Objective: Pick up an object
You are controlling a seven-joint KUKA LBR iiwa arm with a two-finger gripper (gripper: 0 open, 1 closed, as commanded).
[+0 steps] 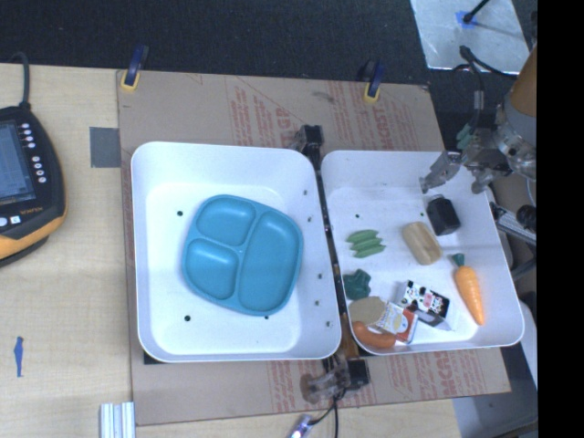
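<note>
Two bins: left bin (155,336) and right bin (383,176) sit side by side on the surface (64,318), touching along their inner walls.
Left bin contents: a blue divided plate (243,255), lying flat near the middle.
Right bin contents: a black block (443,215) toward the far right corner; a tan bread roll (422,243) just beside and nearer than the block; green pea pods (365,240) left of the roll; a carrot (469,294) nearer than the roll, by the right wall; a dark green leafy piece (357,284), a small printed carton (425,302), and an orange-brown sausage-like item (374,336) under a label, all clustered at the near end.
Arm: enters from the right, above the far right corner of the right bin.
Tool: the tool (459,175) hangs just beyond the black block, its two fingers spread apart, nothing between them.
Step in hand: by my reading, the approach; no object is taken yet.
Likely target: the black block, being the closest thing to the tool, though the roll is also near.
Next move calls for: centring over the chosen piece, lowering straight down, and clamping across its narrow sides.
Risk: the block sits close to the roll, so a finger could nudge the roll.
</note>
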